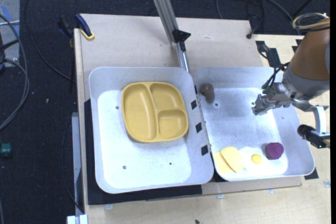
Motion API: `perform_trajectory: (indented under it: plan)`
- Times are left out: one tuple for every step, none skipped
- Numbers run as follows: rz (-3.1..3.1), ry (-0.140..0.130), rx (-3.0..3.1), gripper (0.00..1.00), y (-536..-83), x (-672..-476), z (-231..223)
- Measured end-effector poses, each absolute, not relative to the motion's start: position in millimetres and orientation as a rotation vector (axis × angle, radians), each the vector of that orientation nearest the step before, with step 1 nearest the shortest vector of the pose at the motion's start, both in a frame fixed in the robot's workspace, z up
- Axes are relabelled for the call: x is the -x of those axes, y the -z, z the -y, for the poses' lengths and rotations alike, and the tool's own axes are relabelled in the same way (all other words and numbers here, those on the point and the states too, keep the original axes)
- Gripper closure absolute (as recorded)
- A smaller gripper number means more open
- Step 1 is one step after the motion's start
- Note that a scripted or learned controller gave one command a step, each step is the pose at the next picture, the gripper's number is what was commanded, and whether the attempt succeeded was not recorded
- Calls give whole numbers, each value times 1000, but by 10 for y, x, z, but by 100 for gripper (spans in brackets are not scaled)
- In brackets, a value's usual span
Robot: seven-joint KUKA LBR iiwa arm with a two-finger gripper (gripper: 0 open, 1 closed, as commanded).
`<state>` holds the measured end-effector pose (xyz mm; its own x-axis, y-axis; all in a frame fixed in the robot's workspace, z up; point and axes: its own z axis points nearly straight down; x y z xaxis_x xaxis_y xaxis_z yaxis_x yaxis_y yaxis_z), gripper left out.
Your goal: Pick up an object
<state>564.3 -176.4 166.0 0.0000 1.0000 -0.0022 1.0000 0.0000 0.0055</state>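
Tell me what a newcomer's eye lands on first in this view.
The yellow divided plate in the middle of the left bin stands out most against the white. Next comes the arm's orange band at the right edge, with the gripper hanging over the right bin. After that, the purple object and the pale yellow pieces along that bin's near edge, and a small brown object at its far left corner.

Grey arm [310,84], orange band, blk cables

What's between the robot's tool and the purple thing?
Nothing: in the camera view, just bare white bin floor lies between the tool and the purple thing.
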Motion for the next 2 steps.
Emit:
perform_trajectory:
  plan:
    - [-2221, -5, -2213, 100, -2211, -5621, 1668]
    - [-2223, -1, -2217, 100, -2286, -5627, 1667]
